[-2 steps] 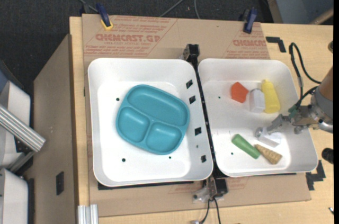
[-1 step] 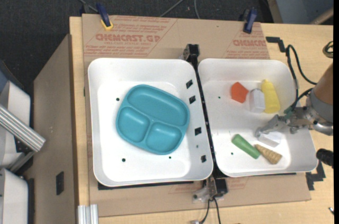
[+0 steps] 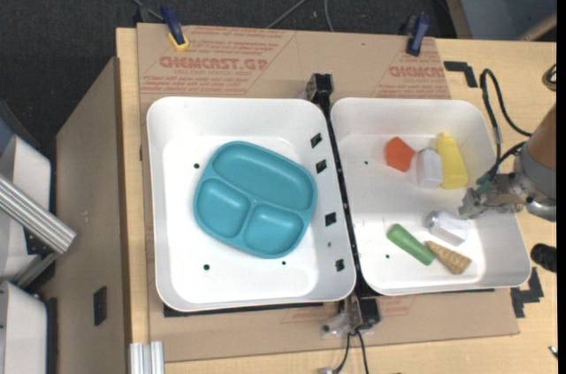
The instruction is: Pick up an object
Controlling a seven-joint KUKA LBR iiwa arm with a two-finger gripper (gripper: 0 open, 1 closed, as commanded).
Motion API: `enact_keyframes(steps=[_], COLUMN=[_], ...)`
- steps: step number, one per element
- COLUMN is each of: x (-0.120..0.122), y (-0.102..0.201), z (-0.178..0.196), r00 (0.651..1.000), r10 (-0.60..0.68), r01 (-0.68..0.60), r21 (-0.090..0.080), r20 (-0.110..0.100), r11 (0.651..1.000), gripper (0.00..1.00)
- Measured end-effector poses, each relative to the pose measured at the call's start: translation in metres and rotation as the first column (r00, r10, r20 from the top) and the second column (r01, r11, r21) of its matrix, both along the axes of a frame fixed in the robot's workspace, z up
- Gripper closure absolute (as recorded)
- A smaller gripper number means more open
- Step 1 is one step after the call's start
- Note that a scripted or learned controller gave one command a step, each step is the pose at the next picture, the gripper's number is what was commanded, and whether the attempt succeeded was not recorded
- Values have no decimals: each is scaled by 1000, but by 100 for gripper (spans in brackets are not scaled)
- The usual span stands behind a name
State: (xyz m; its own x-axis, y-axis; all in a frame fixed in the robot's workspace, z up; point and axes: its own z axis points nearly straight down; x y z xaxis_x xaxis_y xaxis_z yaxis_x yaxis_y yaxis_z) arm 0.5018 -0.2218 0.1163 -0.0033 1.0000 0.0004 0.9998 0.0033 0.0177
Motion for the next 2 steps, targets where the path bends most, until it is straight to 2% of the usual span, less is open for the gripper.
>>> enact_keyframes(steps=[1, 2], x=[6, 7], y=[-1, -1], z=[64, 118], r00=[1000, 1000], r10=[-1, -2], r01=[1, 2], r21=[-4, -3], r20=[-10, -10], r11=[1000, 1000], gripper=[100, 100])
